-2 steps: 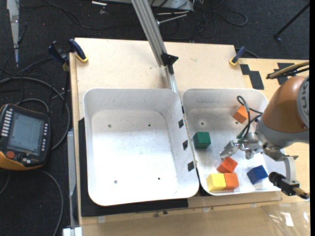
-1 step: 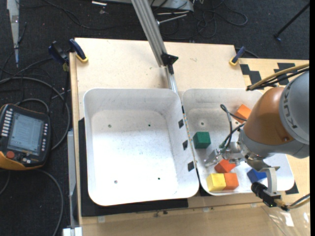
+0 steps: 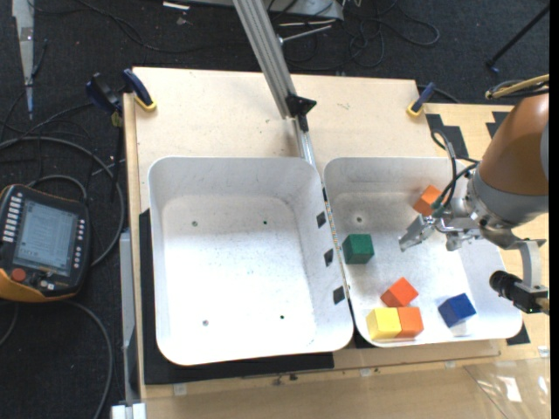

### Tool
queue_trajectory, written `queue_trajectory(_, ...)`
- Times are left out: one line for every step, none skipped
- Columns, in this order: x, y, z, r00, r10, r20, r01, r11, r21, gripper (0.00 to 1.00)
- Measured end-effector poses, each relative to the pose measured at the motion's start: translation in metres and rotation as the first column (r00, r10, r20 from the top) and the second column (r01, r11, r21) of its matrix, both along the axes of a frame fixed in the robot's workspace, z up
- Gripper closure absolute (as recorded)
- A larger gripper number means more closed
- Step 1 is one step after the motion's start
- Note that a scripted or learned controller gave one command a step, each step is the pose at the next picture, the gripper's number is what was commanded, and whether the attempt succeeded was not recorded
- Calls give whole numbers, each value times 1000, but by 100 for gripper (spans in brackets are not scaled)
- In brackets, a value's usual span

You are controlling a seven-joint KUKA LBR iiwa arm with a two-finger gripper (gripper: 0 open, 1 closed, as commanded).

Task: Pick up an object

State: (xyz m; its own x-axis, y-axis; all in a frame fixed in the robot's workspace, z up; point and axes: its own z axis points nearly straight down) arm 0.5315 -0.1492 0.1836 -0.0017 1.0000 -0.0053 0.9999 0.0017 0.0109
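The right bin (image 3: 349, 182) holds several coloured blocks. An orange block (image 3: 427, 200) lies near its far right. A green cube (image 3: 357, 248) sits left of centre. Toward the front are an orange cube (image 3: 400, 291), a yellow cube (image 3: 383, 323) touching another orange cube (image 3: 410, 321), and a blue cube (image 3: 456, 309). My gripper (image 3: 433, 235) hangs over the right side of this bin, just in front of the far orange block, with its fingers spread and nothing between them.
The left bin (image 3: 166, 234) stands beside the right one. A slanted metal pole (image 3: 266, 46) crosses the bench from the back down to the gap between the bins. Clamps sit at the bench's far corners. A teach pendant (image 3: 39, 238) lies on the floor at left.
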Motion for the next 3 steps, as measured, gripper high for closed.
queue_trajectory(-3, 2, -5, 1000, 1, -11, 0, 1000, 4, 0)
queue_trajectory(-8, 11, 37, 1000, 2, -5, -2, 1000, 4, 0)
queue_trajectory(-42, 17, -89, 1000, -3, -8, 3, 1000, 5, 0)
